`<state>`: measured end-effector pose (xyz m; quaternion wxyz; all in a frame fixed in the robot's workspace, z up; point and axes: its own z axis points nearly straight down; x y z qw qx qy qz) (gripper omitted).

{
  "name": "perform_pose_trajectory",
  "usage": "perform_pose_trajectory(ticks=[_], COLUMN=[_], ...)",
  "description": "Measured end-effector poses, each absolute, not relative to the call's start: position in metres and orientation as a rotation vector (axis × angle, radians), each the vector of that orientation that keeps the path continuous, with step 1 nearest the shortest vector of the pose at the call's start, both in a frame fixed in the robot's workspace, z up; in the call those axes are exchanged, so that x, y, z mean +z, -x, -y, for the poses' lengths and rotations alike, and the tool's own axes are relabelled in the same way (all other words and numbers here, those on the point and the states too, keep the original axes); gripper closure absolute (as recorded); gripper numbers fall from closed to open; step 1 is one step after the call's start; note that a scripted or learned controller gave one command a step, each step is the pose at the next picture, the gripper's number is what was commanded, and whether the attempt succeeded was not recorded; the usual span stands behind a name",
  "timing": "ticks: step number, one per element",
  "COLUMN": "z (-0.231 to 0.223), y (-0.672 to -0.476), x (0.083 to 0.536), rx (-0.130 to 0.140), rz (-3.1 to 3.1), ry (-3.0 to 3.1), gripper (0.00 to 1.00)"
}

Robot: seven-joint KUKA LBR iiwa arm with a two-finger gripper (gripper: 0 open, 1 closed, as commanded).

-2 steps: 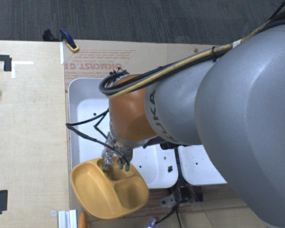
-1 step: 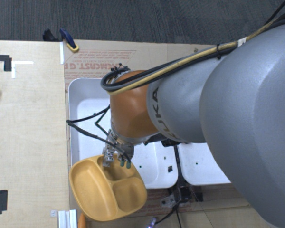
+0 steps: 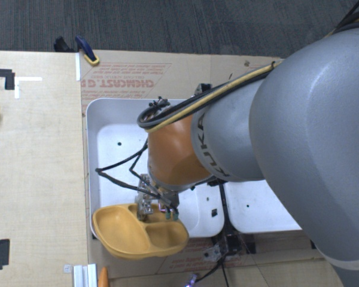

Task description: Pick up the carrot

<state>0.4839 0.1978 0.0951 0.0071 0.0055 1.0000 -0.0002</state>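
Yellow bowl (image 3: 137, 235) under end effector (image 3: 151, 207) — arm (image 3: 275, 118) hides bins.

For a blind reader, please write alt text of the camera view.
A grey robot arm with an orange band reaches into the left white bin, its gripper low over a yellow bowl at the bin's near edge.

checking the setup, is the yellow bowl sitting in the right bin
No, the yellow bowl rests at the near corner of the left bin, partly over its rim, with the tool just above it.
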Motion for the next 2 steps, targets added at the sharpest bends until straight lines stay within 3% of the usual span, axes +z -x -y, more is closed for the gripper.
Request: perform_pose_trajectory(ticks=[1, 2], z=[-0.2296, -0.2292], y=[-0.4795, -0.4814], x=[0.3277, 0.3348], rx=[0.001, 0.0], rz=[-3.042, -3.042], ry=[0.771, 0.768], gripper=[1.0, 1.0])
